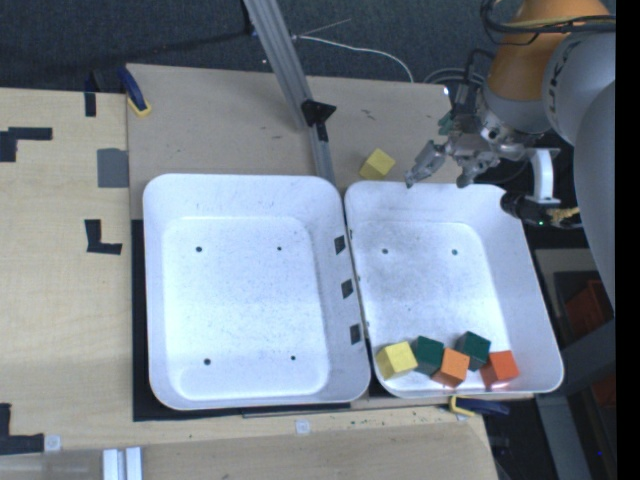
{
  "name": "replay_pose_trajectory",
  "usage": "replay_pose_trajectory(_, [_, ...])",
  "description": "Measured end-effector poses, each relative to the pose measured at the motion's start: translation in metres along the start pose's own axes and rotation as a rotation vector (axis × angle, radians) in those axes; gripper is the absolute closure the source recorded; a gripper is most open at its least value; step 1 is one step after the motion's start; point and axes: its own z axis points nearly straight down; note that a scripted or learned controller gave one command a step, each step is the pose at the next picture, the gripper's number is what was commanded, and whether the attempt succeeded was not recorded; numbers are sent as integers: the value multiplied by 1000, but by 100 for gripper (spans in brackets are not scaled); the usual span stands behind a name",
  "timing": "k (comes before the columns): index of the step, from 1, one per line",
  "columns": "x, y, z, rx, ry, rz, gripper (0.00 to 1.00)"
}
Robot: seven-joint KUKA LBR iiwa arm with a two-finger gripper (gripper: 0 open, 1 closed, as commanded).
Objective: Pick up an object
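Several small blocks lie along the near edge of the right bin (520,258): a yellow block (396,357), a dark green block (428,352), an orange block (453,366), a second green block (474,347) and a red-orange block (499,367). Another yellow block (378,163) sits on the bench just beyond the bins. My gripper (438,171) hangs over the far rim of the right bin, open, with nothing between its fingers. It is far from the cluster of blocks and a little right of the yellow block on the bench.
The left bin (160,268) stands beside the right one, their rims meeting in the middle. A grey metal bar (285,53) slants across the bench behind the bins. Cables run at the far right near the arm.
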Motion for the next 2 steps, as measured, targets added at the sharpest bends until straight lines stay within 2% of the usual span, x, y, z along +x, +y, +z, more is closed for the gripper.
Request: replay_pose_trajectory(2, [0, 0, 0, 0, 0, 0, 0])
